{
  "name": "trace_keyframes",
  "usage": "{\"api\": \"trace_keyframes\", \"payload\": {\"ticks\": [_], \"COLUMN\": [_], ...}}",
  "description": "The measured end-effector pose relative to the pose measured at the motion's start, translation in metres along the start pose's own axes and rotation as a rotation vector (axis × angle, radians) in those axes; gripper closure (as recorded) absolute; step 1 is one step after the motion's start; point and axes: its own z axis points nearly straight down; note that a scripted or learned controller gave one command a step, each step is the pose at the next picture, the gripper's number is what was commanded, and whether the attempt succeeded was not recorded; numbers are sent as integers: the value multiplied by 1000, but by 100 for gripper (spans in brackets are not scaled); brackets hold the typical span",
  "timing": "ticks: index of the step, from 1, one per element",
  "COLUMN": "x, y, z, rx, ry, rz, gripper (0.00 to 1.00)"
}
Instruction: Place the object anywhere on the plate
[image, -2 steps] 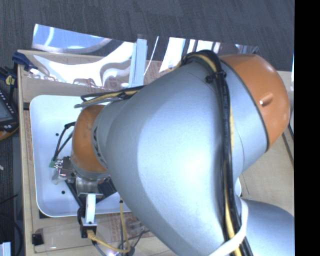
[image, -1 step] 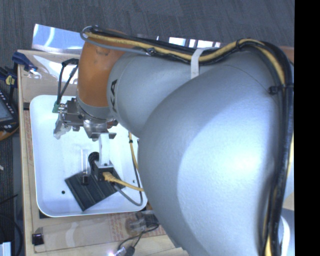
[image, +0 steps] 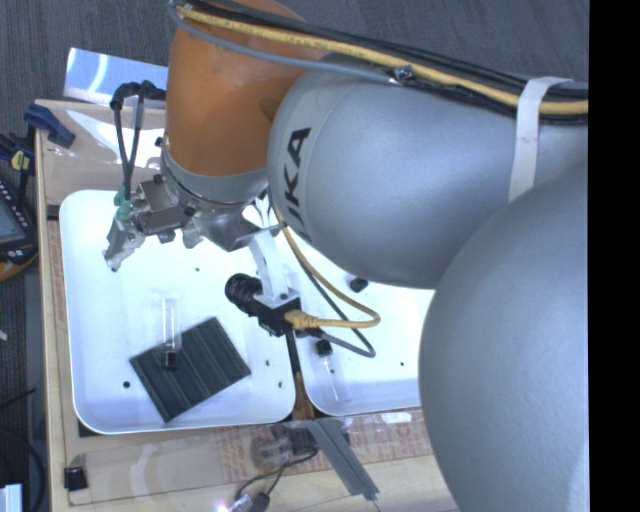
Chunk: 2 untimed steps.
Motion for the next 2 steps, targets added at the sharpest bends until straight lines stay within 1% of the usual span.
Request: {"api": "trace_keyframes", "payload": {"ticks": [1,2], "x": [4,-17], "y": [0,-61], "z": [-9,70], "rx": [4,5], "ry": [2,-2], "rz": [-10,-267], "gripper": [100,100]}}
